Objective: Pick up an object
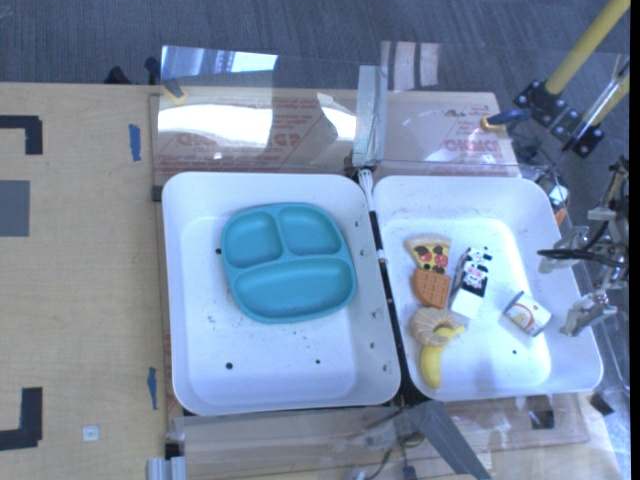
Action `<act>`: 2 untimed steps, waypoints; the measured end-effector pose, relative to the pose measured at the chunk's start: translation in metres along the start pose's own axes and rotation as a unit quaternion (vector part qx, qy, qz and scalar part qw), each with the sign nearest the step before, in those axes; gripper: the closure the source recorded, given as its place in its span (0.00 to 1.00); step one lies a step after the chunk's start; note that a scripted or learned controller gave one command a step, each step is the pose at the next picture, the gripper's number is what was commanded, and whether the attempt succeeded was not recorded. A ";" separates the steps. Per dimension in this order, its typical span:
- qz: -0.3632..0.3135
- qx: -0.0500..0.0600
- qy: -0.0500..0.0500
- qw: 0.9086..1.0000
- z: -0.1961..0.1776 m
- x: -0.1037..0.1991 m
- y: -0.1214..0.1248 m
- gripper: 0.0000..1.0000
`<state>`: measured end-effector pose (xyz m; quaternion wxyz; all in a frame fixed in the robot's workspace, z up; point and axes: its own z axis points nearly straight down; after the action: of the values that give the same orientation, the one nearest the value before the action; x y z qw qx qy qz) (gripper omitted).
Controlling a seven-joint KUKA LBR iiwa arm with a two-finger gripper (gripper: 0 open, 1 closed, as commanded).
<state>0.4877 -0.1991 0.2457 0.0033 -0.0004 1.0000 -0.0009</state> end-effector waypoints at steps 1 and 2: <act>0.107 0.000 -0.002 0.994 0.157 -0.010 0.018 0.00; 0.106 0.002 -0.010 0.994 0.143 -0.015 0.018 1.00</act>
<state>0.5031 -0.1811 0.1024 0.0135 0.1056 0.9943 -0.0029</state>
